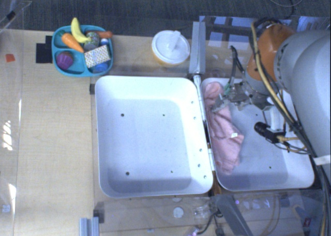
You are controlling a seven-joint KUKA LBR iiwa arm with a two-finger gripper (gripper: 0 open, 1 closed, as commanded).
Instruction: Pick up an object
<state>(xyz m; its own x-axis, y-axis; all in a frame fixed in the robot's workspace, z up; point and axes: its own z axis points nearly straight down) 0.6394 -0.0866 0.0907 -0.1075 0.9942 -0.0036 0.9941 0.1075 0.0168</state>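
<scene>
A crumpled pink cloth [223, 131] lies along the left wall of the right bin [274, 175], stretching from the far corner toward the front. My gripper [229, 97] is low in the far part of that bin, right at the cloth's upper end, where the fabric bunches up against it. The grey arm with its orange band [269, 43] comes in from the right above the bin and hides the bin's far right corner. Black cables [271, 132] hang from the wrist over the bin floor.
The left bin [147, 134] sits beside the right one, their rims touching. Behind it stand a blue divided tray [83, 49] with toy food and a round white and yellow container [170, 47]. Bare wooden bench lies to the left.
</scene>
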